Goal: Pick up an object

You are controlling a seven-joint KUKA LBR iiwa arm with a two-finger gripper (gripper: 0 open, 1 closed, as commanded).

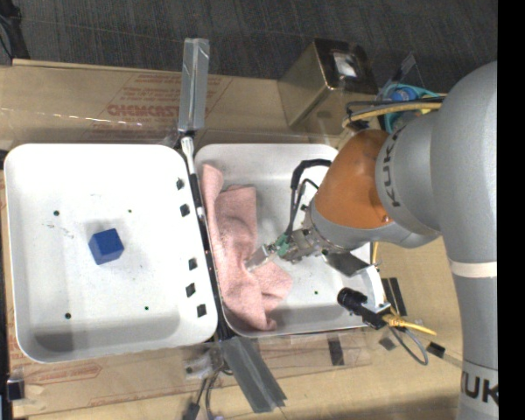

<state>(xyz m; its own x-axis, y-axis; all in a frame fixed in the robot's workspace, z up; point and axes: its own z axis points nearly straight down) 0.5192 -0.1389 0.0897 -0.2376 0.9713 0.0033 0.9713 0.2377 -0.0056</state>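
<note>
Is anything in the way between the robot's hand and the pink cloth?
Nothing visible is. The end effector is low in the right bin, right at the pink cloth, which lies along the bin's left side. The blue cube sits apart in the left bin.

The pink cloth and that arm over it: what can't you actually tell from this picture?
- Gripper, camera view: too small and crowded by the wrist to tell whether its fingers grip the pink cloth.
- Right bin: its right part is hidden under the arm.
- Blue cube in the left bin: markings too small to read.
</note>
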